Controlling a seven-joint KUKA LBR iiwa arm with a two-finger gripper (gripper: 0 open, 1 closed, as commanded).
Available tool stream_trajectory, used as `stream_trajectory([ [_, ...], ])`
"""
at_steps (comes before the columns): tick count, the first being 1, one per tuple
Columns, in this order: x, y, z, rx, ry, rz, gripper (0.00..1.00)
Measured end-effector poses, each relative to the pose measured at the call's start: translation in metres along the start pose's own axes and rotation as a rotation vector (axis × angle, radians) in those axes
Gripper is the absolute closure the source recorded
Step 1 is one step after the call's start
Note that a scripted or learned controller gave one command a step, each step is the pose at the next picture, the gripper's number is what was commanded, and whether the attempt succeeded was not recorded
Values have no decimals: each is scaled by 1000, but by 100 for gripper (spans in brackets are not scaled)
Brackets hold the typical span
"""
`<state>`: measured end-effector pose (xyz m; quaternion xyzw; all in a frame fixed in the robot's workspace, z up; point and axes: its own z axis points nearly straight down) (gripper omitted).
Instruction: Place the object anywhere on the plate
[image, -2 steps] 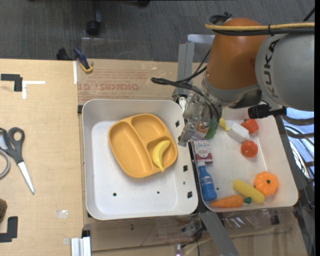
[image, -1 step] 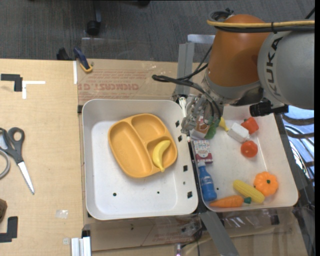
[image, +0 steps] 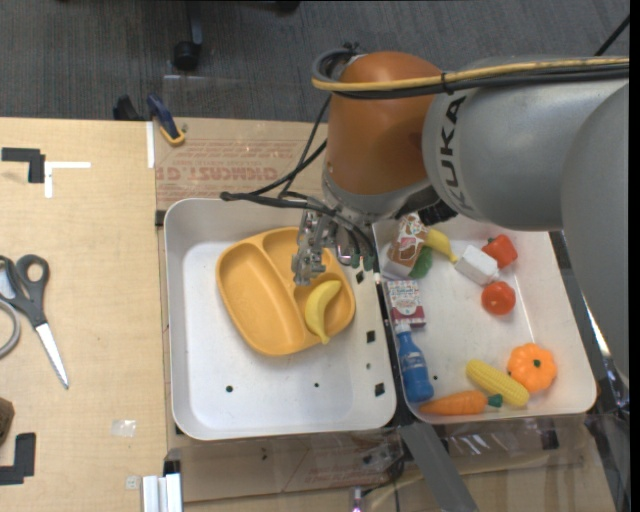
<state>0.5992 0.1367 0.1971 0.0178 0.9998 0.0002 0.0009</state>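
**Banana on the yellow plate, hand just above it**

The desk (image: 80, 300) is pale wood, with dark grey carpet showing beyond its far edge. A pair of grey-handled scissors (image: 35, 310) lies on the wood at the left, and black and white tape marks sit near the upper left corner. A sheet of brown cardboard (image: 235, 165) with printed lettering lies under the far side of the bins, with a small blue and yellow item (image: 165, 120) at its upper left corner.

The left bin (image: 200, 380) is shallow and white, with small dark holes in its floor. It holds a yellow divided plate (image: 255, 290), set toward the far right part of the bin. A banana (image: 322, 305) lies on the plate's right section, curving down toward the plate's near rim.

The arm comes in from the right, grey with a large orange band, and the hand (image: 312, 255) hangs over the plate just beyond the banana's upper end. Whether its metal fingers are spread or pressed together I cannot tell; nothing is visibly between them.

The right bin (image: 545, 300) touches the left one along its side. In it are a small printed packet (image: 405, 245) with a green piece beside it, a white block (image: 477, 265), a red pepper (image: 500, 250), a tomato (image: 498, 297), a pink-and-white carton (image: 405, 303), a blue bottle (image: 413, 368), a carrot (image: 455, 404), a corn cob (image: 497, 383) and a small orange pumpkin (image: 532, 367).
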Motion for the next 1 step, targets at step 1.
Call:
stream_trajectory([
  [1,0,0,0,0,0,0,0],
])
